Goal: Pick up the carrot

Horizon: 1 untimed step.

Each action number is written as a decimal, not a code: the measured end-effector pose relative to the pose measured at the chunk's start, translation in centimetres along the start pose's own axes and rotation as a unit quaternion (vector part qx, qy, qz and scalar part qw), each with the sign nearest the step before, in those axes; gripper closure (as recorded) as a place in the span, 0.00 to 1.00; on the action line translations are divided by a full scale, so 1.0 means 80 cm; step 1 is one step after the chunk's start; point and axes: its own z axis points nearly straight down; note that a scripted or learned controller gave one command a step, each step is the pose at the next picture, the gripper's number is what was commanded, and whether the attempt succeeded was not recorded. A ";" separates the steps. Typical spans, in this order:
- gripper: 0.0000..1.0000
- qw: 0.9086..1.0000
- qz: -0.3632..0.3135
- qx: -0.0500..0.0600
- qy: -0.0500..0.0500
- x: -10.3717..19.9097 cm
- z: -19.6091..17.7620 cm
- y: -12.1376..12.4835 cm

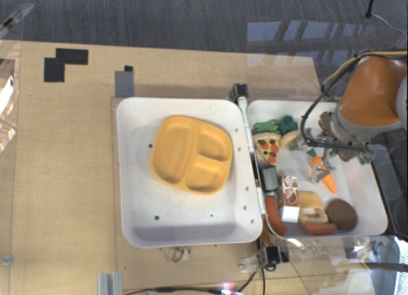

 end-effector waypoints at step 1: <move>1.00 1.000 -0.001 0.003 -0.006 -0.006 -0.018 -0.001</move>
